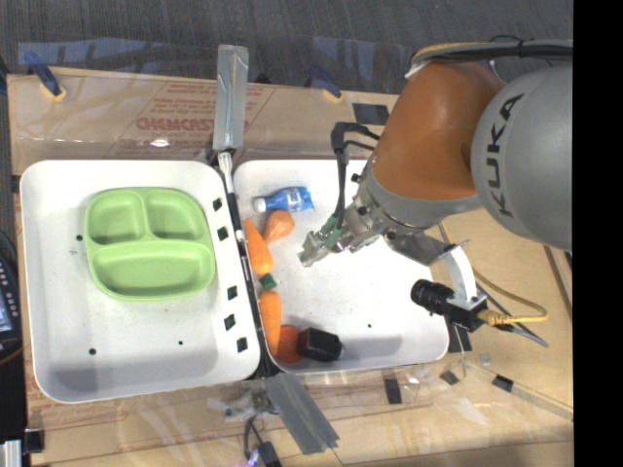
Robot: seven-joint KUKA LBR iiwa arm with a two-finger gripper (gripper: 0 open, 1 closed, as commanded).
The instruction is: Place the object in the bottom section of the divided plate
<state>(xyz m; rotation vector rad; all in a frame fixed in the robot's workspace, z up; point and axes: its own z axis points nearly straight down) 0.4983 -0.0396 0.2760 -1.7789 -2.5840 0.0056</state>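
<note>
Gripper [316,246] hovers over right bin [389,319]; finger state unclear. Drop squarely onto one carrot [258,246], then carry to green plate [151,243].

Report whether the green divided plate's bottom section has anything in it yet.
Empty. The green divided plate in the left bin shows bare green in its bottom section.

Carrots [258,246] and a black block [318,344] crowd the divider [237,261].

Divided plate [151,243]: light green, three sections, laid flat in the left bin.
Bottom section [154,270]: the widest one, set nearest the bin's front.
</note>
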